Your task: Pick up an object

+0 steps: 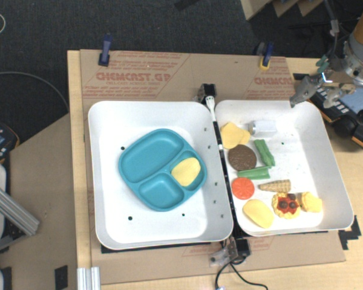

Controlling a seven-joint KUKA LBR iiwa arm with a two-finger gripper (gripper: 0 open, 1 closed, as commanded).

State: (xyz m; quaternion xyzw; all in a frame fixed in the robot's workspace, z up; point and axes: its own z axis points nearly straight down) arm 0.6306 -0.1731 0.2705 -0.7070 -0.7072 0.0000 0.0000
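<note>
Bench (78, 162) topped by a brown cardboard sheet (169, 71) with red print, held at the far edge by a blue clamp (104, 51) and a blue-and-yellow clamp (266, 55). Two shallow white bins rest directly on the sheet, side by side and touching along their inner edges: left bin (106, 162), right bin (327, 156). Black clips sit at the seam, one at the far end (207, 92), one at the near end (239, 248).

At the upper right of the frame the arm's wrist is a pale grey, rounded cylinder with a tan-orange tint at its top edge. Below it sits the claw (311, 88), dull grey metal with angular parts, a small bright bluish glint, and thin dark cables.
</note>
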